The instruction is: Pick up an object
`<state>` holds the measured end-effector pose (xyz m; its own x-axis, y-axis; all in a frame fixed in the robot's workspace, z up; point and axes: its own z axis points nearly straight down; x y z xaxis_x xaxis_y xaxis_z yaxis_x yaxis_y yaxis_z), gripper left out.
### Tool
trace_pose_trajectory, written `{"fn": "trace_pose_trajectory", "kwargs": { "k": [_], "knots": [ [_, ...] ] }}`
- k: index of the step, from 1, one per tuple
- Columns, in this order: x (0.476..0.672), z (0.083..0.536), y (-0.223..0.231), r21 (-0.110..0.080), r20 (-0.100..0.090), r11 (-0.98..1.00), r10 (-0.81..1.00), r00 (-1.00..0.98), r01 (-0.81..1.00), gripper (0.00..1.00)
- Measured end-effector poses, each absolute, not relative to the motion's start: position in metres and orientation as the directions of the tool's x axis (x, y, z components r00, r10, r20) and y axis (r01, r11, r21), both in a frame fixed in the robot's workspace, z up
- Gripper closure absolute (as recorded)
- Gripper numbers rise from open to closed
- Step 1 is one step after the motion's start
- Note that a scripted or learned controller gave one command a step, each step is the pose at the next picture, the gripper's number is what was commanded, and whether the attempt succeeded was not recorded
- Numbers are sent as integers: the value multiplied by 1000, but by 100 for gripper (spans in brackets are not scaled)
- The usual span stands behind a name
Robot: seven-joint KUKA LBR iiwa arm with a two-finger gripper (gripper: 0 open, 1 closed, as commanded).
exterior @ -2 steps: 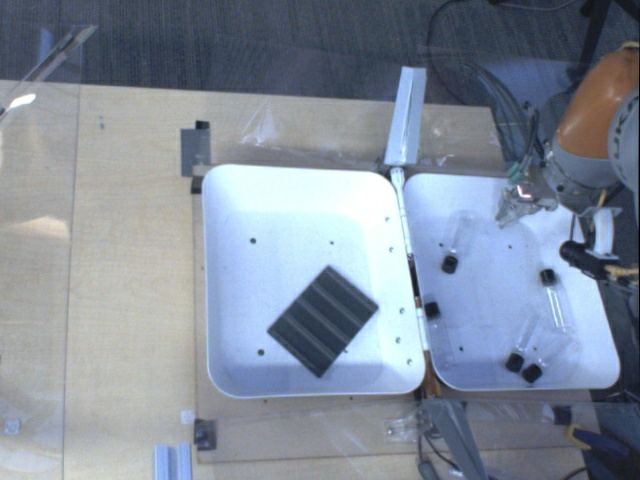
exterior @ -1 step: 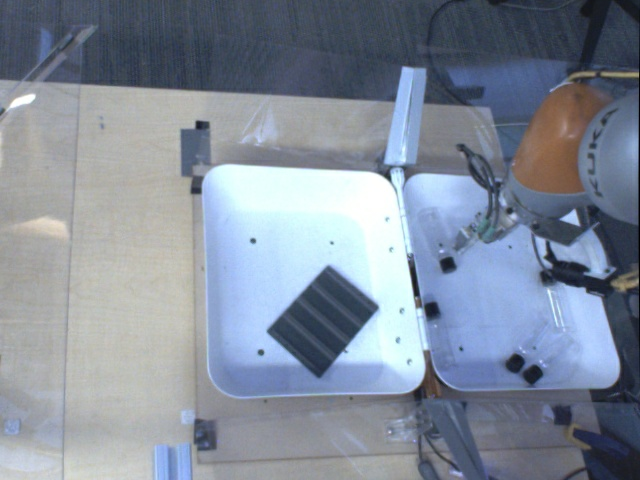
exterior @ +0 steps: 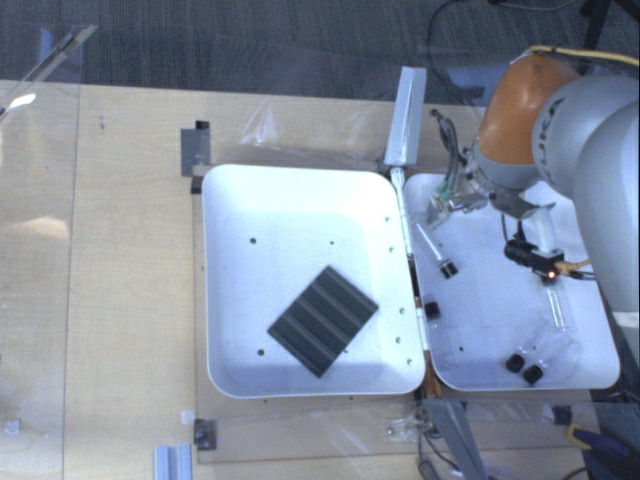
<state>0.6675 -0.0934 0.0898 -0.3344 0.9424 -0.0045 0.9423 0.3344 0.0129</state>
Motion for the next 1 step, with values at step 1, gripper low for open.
{"fn": "trace_pose_trajectory", "kwargs": {
  "k": [1],
  "knots": [
    [666, 89, -93, 7, -1, 334, 943, -334, 943, 0]
  ]
}}
